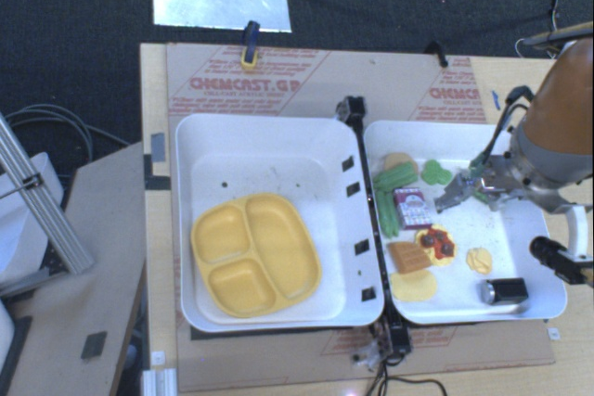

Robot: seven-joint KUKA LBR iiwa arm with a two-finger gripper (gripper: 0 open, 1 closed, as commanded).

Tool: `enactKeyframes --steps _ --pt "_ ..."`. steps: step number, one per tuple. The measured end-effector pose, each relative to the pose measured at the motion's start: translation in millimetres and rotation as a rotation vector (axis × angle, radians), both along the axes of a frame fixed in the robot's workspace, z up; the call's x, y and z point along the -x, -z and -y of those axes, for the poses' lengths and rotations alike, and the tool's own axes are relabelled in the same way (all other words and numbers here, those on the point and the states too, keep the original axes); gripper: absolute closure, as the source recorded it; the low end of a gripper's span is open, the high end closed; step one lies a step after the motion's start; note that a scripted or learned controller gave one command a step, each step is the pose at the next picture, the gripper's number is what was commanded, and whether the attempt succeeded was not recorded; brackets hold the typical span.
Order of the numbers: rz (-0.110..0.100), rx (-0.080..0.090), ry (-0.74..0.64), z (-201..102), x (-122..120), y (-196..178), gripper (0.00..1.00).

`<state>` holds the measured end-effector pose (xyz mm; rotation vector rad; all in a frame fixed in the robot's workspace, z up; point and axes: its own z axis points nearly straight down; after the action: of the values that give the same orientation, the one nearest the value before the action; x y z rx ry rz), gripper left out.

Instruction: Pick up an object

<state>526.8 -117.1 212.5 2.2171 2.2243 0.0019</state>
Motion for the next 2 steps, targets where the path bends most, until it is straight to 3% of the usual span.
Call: enactKeyframes --steps 1,2 --pt "0.002 -0.002 -0.008 -71.5 -49.6 29.3 0.00" --pt "0.018 -0.002 -0.007 -127.8 -39.2 -209.1 0.00"
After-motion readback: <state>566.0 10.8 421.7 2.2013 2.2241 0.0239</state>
